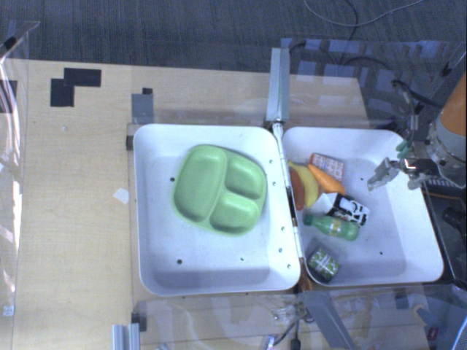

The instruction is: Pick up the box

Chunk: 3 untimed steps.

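Observation:
A small brown box (pixel 327 166) with a pale label lies flat near the back of the right bin (pixel 408 257), against an orange carrot (pixel 326 179). My gripper (pixel 398 177) hovers over the right side of that bin, to the right of the box and well apart from it. Its fingers (pixel 380 174) are spread open and hold nothing. The grey arm with its orange band comes in from the right edge.
Crowded in the right bin's left half are a yellow and red fruit (pixel 301 186), a black-and-white carton (pixel 349 211), a green bottle (pixel 332 227) and a dark can (pixel 323 263). The left bin (pixel 153 254) holds a green divided tray (pixel 220 189).

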Available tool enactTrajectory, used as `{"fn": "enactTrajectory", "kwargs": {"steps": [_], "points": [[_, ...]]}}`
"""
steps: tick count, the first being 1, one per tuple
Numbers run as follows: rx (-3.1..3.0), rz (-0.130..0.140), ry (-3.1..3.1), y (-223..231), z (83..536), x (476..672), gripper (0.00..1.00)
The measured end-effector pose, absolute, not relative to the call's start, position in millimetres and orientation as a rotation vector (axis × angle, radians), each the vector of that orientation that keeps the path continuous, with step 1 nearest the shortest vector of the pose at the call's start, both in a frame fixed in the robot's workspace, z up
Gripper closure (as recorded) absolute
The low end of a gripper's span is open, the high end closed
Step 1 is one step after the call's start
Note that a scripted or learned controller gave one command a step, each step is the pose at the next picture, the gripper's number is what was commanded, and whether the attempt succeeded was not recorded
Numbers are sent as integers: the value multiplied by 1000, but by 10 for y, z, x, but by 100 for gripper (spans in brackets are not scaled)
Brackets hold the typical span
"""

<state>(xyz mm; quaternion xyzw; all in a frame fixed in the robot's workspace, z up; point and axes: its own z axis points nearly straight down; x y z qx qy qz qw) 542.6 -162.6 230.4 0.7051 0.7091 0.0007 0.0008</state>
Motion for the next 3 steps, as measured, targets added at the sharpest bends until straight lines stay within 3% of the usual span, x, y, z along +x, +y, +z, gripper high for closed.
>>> {"fn": "enactTrajectory", "kwargs": {"steps": [1, 2, 3], "points": [[2120, 2, 2315, -1525, 1963, 5736, 0], [2235, 5, 2202, -1954, 1041, 5324, 0], [2001, 5, 2416, -1440, 1582, 5471, 0]]}}
